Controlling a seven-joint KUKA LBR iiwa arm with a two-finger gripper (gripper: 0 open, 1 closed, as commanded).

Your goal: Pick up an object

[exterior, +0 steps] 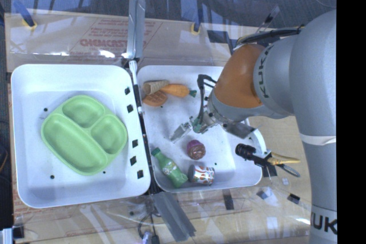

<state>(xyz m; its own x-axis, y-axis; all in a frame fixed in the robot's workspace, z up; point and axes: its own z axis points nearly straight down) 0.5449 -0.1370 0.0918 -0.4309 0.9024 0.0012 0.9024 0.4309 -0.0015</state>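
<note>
My gripper (182, 131) hangs low over the middle of the right bin (229, 74), reaching in from the right under the orange wrist band. Just right of and below it lies a dark maroon round fruit (196, 149), apart from the gripper. An orange carrot (176, 90), a brown bread roll (155, 99) and a tan cone-shaped piece (153, 86) lie at the bin's far left. A green bottle (170, 168) and a small metal can (202, 175) lie along the near edge. I see nothing held in the gripper.
The left bin (28, 88) bears a light green divided plate (84, 133). A ridge with black clips (137, 140) separates the two bins. The arm's bulk covers the right bin's right side.
</note>
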